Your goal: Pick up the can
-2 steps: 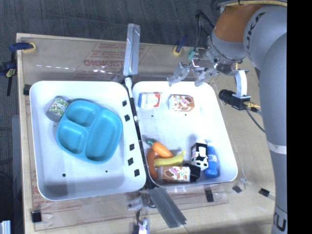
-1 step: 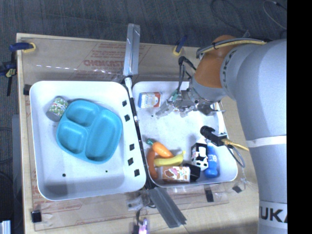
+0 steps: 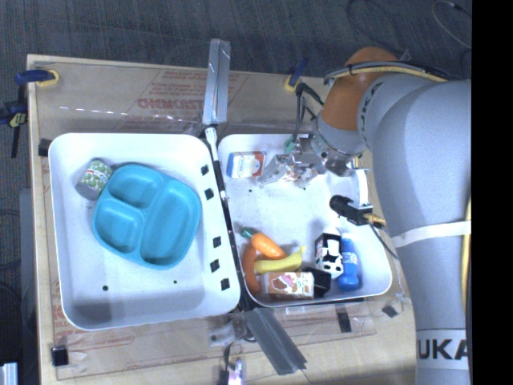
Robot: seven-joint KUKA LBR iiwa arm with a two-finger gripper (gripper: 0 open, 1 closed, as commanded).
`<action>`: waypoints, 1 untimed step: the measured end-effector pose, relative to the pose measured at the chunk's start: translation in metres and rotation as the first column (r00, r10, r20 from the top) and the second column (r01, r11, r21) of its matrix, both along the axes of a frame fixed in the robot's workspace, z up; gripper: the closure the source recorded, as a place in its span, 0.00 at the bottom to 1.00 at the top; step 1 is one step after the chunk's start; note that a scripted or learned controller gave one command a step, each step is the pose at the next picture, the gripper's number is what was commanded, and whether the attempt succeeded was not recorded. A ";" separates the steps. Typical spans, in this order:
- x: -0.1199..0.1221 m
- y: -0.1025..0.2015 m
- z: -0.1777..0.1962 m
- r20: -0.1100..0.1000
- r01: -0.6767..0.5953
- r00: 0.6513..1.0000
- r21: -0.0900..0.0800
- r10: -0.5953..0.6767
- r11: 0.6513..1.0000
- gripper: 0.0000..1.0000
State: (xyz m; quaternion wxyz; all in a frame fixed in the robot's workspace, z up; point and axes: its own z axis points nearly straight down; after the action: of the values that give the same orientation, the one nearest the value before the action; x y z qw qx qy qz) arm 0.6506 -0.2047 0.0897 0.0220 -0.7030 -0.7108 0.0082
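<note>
Hovering over the upper part of the right bin [image 3: 298, 212], the gripper [image 3: 284, 169] sits low above the white floor, and the grey arm [image 3: 417, 159] comes in from the right of the frame with its orange band showing near the top. From this angle it is a tangle of bright metal, and I cannot tell if the gripper is open or closed. Nothing can be seen held in it.

Just to its left, near the bin's top left corner, lies a small white packet [image 3: 244, 164] with red and blue print, close to the gripper but apart from it.

Now the can [image 3: 94, 176]: it is over in the left bin [image 3: 120, 297], up in that bin's top left corner, grey with a greenish label, right against the upper left edge of the blue divided plate [image 3: 148, 215]. That is well apart from the gripper, with the wall between the bins in the way.

Down at the lower edge of the right bin there is a cluster: a carrot [image 3: 266, 245], a banana [image 3: 282, 263] just below it, a printed carton [image 3: 288, 284] lying along the front wall, a black-and-white bottle [image 3: 329, 252], and a blue bottle [image 3: 349, 273] beside it.
</note>
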 end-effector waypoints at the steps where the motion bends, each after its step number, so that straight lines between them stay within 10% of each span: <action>1: -0.001 -0.006 0.009 0.000 -0.003 1.000 -0.016 0.003 1.000 1.00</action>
State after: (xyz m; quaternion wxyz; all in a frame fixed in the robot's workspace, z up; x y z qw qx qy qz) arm 0.6495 -0.2112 0.0984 0.0166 -0.7022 -0.7116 0.0140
